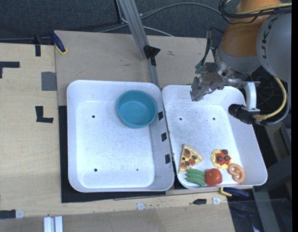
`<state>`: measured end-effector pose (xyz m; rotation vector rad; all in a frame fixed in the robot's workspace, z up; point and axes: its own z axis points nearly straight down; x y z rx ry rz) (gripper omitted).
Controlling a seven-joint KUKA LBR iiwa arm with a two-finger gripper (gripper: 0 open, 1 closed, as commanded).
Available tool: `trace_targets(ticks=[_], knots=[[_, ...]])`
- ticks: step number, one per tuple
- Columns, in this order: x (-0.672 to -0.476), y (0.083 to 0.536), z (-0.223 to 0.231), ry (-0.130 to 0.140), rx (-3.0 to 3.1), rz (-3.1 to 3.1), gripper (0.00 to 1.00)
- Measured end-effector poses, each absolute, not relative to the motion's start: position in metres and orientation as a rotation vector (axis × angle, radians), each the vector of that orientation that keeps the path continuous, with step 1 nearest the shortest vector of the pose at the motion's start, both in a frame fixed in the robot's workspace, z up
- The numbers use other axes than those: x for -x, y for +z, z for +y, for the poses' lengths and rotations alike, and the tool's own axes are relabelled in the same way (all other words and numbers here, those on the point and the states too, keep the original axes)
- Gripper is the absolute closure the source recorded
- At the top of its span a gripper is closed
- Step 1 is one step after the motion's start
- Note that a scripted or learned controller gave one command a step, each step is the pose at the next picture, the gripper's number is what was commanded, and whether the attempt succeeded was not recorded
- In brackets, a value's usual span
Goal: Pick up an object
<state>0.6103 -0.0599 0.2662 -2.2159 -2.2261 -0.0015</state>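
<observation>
My gripper [199,92] hangs over the right bin's [245,144] far edge; toy food, including a pizza slice [190,157] and tomato [213,177], lies at its near end, a blue bowl [136,108] in the left bin [86,144].

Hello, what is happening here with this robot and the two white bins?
A grey robot arm has its gripper over the far end of the right bin, with nothing seen between its fingers. Toy food, including a pizza slice and a tomato, lies at that bin's near end. A blue bowl sits in the left bin.
</observation>
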Motion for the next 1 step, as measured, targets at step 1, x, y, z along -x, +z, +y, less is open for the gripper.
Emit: trace_targets(ticks=[1], knots=[[-0.6007, 0.2523, -0.0026, 0.000, 2.215, -2.225, 1.00]])
